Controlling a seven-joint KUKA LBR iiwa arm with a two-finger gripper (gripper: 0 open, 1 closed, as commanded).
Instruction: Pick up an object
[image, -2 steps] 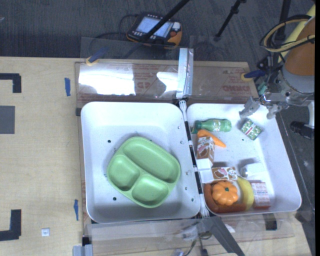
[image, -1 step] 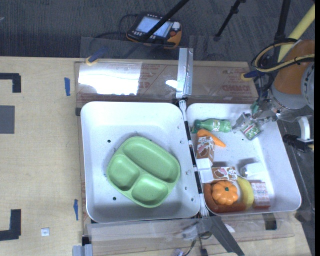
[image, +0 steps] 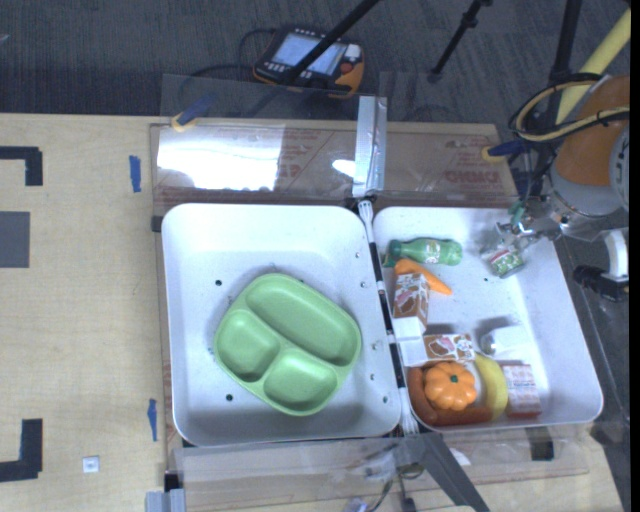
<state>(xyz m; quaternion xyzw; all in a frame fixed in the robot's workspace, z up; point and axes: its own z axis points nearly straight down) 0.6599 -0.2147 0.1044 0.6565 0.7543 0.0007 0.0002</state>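
Nearest us, along the front edge of the right bin (image: 585, 405), we see an orange pumpkin (image: 450, 386) with a green stem, touching a yellow banana (image: 490, 384) on its right, and just beside that a small red and white packet (image: 522, 388). Behind the pumpkin lies a small printed carton (image: 450, 347), and farther back a brown and white carton (image: 411, 297) stands against the wall shared by the 2 bins. An orange carrot (image: 421, 275) lies tilted just behind that carton, and a green bottle (image: 428, 251) lies on its side behind the carrot. Across in the left bin (image: 190, 300), a green plate (image: 287, 343) with 3 compartments sits near the middle, turned at a slant. Farthest back on the right, the gripper (image: 513, 240) hangs over the rear of the right bin, well apart from the pumpkin, with a small green and white object (image: 505, 261) at its tip; we cannot tell whether that object is gripped.
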